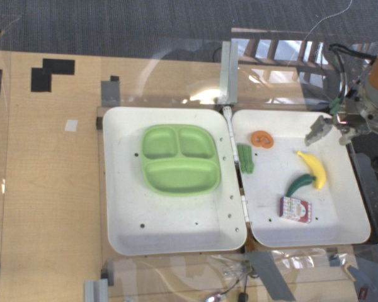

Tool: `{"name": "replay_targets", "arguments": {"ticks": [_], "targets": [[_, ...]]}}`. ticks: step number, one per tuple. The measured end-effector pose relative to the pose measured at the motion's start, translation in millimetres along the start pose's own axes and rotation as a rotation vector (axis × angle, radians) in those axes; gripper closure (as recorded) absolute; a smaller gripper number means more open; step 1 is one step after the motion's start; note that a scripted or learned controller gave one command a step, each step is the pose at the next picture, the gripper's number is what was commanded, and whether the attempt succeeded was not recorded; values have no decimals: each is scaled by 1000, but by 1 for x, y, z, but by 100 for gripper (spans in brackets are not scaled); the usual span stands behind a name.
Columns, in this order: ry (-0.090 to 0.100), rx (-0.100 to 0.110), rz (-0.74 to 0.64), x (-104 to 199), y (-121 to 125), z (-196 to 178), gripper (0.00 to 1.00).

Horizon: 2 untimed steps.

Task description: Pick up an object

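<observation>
We begin at the left bin (120, 168), which bears a green divided plate (179, 159) near its middle, with bare white floor around it. Crossing the divider into the right bin (340, 231), we find a small green block (245, 158) just beside that inner wall, an orange disc (261, 139) near the far side, a pink carton (295, 209) lying flat toward the near side, then a dark green pepper (299, 184) touching a yellow banana (314, 168). We judge the banana a light, stiff, smooth toy, best pinched across its middle, away from the pepper. It lies clear of the walls, with open floor toward the right. At the bin's far right corner the gripper (331, 131) hovers with nothing between its spread fingers.
</observation>
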<state>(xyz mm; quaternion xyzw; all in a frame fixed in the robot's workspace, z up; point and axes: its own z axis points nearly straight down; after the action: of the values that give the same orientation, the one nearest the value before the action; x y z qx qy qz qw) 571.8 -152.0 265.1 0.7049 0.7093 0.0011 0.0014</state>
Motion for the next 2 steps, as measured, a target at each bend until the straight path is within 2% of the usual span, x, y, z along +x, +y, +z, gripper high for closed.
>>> {"name": "replay_targets", "arguments": {"ticks": [1, 2], "targets": [[0, -3, 68, -15, -47, 169, 0], [-4, -11, -312, -22, -26, 173, 0]]}}
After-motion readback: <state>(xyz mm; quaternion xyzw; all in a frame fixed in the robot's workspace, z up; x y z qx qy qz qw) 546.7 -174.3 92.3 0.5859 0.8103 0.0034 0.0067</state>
